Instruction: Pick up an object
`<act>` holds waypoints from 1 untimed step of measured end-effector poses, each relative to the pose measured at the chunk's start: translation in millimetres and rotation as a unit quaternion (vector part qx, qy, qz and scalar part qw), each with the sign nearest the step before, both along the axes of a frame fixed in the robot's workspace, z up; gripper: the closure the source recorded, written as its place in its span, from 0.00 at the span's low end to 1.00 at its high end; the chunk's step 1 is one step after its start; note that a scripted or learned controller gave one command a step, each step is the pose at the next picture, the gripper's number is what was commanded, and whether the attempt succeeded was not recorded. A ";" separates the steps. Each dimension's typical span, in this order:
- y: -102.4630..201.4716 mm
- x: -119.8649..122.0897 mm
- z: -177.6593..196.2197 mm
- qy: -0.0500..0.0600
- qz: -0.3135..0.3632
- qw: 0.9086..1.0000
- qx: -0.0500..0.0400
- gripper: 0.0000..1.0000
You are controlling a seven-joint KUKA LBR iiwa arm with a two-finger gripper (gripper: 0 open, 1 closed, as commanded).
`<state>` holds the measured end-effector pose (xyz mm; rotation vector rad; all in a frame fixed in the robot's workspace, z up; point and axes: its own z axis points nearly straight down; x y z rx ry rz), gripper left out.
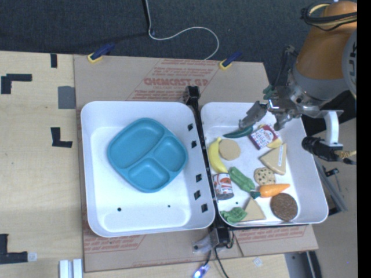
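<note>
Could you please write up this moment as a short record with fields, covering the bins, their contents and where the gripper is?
left bin: holds a blue divided plate
right bin: holds toy foods
items in right bin: banana, round cracker, carrot, brown patty, small can, red packet, cheese wedge
gripper: over the right bin's far side, above the red packet
grasp: no item visible between the jaws
</note>
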<state>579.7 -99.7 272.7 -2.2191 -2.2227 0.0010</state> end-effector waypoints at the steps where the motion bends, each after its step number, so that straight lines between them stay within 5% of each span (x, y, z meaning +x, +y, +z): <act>1: 57.8 -73.4 1.0 0.001 0.001 1.000 0.001 0.00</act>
